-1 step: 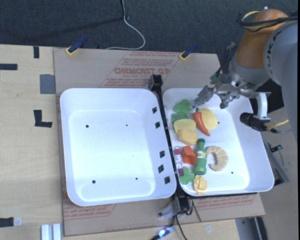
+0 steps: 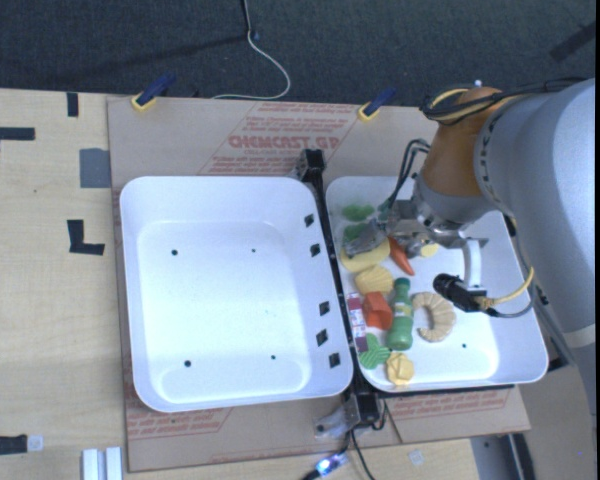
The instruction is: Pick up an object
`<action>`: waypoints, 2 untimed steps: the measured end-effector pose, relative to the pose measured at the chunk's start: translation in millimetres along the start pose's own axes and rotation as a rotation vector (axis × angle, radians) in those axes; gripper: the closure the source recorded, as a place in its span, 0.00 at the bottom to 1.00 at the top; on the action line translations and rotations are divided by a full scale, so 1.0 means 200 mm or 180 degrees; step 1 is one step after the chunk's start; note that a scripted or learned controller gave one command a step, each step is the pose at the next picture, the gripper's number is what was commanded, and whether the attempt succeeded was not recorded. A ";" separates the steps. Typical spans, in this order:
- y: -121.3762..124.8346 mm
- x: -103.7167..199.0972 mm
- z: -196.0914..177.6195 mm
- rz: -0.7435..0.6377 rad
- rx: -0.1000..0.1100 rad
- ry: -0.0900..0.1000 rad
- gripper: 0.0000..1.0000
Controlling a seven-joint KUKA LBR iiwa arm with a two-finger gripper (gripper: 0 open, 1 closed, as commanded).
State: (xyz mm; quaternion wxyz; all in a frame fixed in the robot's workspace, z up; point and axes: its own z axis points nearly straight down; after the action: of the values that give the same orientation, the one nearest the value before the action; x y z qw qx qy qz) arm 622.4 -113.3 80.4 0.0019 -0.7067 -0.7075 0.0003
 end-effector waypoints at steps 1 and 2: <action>0.02 -0.01 -0.09 -0.0002 -0.0038 -0.0006 1.00; -0.10 0.07 -0.04 0.0011 -0.0045 -0.0039 1.00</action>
State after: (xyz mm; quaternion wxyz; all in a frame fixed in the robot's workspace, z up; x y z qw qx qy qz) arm 602.9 -98.5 88.5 -0.0074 -0.7079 -0.7063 -0.0003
